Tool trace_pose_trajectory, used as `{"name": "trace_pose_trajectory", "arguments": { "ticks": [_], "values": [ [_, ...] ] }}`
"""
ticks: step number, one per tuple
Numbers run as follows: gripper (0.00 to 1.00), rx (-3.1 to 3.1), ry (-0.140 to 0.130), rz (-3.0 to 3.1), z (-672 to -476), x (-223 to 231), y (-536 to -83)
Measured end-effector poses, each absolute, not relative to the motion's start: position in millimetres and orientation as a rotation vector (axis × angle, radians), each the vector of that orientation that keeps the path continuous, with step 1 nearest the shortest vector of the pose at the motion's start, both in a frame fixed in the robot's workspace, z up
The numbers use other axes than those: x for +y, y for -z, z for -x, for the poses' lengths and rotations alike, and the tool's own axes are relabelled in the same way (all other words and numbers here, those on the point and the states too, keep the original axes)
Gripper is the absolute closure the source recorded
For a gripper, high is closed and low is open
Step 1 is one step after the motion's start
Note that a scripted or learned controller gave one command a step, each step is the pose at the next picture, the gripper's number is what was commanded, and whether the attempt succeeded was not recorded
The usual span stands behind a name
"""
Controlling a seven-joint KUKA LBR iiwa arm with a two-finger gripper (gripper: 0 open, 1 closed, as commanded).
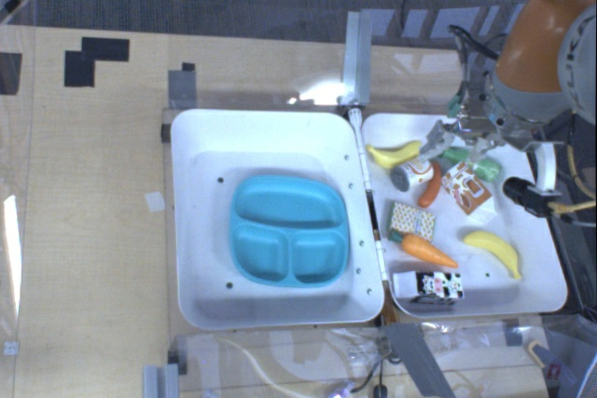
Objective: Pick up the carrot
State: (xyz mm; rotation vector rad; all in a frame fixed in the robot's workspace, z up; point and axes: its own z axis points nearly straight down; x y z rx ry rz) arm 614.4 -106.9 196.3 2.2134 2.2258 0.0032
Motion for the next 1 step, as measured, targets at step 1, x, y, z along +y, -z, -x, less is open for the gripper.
{"name": "trace_pose_trajectory", "arguments": {
  "ticks": [1],
  "values": [
    [0.0,2.326,-0.004,-2.106,-646.2,-77.6,-222.3]
  ]
}}
